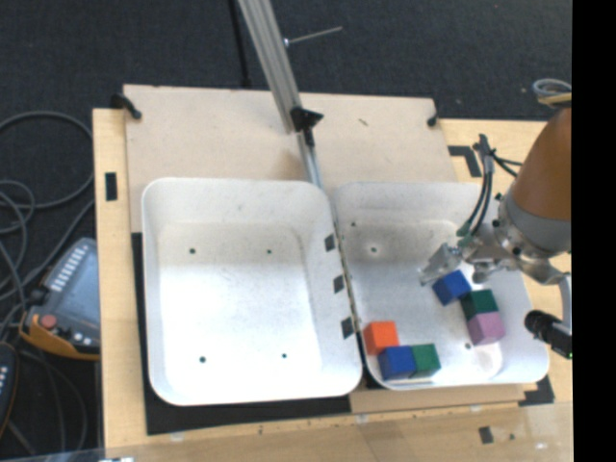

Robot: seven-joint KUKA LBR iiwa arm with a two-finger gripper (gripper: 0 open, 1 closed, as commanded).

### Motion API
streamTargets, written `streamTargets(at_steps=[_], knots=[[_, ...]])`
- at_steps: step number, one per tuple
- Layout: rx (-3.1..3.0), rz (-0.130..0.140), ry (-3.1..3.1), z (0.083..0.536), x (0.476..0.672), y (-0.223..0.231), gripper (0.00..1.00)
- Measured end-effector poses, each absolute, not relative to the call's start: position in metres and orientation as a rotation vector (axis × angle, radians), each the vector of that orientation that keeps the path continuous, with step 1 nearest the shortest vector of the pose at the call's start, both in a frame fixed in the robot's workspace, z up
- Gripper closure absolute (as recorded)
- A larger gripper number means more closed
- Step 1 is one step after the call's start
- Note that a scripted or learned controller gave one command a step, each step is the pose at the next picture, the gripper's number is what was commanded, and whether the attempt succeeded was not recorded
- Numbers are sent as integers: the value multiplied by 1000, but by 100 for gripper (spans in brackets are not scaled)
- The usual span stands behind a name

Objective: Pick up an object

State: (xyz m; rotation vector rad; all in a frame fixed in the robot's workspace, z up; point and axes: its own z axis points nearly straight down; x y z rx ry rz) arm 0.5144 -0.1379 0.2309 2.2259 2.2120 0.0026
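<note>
My gripper (460, 268) hangs over the right bin (385, 210), in its right half, with the orange-banded arm coming in from the right edge. A blue block (450, 288) lies tilted directly under the gripper's tip and touches or nearly touches it. I cannot tell whether it is gripped or resting on the bin floor. Just right of it sit a dark green block (480, 304) and a purple block (486, 328). Along the bin's front edge lie an orange block (382, 335), a second blue block (396, 361) and a green block (424, 359).
The left bin (241, 287) stands beside the right one, with a raised divider rim between them. A slanted aluminium pole (274, 56) rises behind the bins. Cables and a teach pendant (67, 301) lie off the bench at left.
</note>
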Motion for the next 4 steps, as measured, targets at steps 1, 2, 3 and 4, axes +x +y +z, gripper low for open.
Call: streamTargets(at_steps=[1,2,3,4], knots=[[2223,-6,2214,178,538,-203,0],[2208,8,2215,130,514,-215,0],[2204,14,2202,122,533,-206,0],[2196,15,2203,121,532,-204,0]])
